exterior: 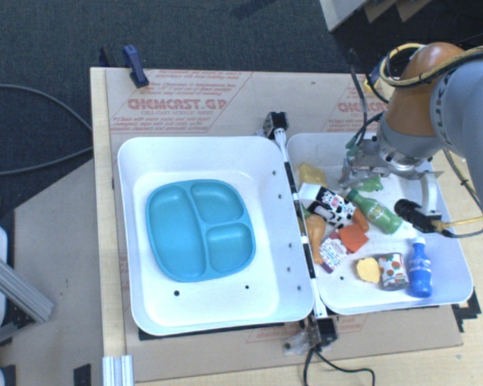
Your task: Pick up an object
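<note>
Nearest us, along the front of the right bin (459, 284), we see a blue bottle (419, 268) at about five o'clock, with a small printed can (393, 270) and a yellow piece (369, 269) just beside it. Further back, at the bin's centre, lie a green bottle (378, 215), an orange piece (353, 238), a small packet (332, 253) and a black-and-white cow toy (332, 207), all crowded and touching one another. At nine o'clock from this heap, the left bin (137, 163) carries a blue divided plate (200, 228). Farthest back, at one o'clock over the right bin, the gripper (362, 170) hangs low above the heap; whether it is open or closed we cannot tell, and we see nothing held. We judge the pick not yet made. Our worry is the crowding: coming down among touching items, it may push the green bottle aside, land on two things at once, or close on a rounded piece that slips free.
</note>
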You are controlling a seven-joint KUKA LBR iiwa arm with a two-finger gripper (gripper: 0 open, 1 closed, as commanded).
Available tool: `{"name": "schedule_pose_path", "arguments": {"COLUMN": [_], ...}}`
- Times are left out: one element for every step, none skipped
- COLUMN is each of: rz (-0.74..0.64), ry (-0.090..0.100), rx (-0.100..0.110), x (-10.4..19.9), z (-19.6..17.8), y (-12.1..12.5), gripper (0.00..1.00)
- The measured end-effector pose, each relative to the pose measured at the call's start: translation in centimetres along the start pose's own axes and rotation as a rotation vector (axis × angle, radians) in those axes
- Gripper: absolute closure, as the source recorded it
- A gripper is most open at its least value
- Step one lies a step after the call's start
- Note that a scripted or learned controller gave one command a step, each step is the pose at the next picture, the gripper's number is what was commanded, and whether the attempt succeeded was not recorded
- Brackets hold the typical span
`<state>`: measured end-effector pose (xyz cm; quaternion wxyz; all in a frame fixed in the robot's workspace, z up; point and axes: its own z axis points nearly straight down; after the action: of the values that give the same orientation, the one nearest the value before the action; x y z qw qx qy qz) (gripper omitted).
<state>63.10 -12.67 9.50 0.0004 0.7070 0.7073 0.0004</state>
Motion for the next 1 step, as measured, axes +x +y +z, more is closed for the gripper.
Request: {"name": "schedule_pose_path", "arguments": {"rz": [0.0], "ry": [0.0], "rx": [0.0], "x": [0.0], "z": [0.02], "y": [-0.01], "gripper": [0.0]}}
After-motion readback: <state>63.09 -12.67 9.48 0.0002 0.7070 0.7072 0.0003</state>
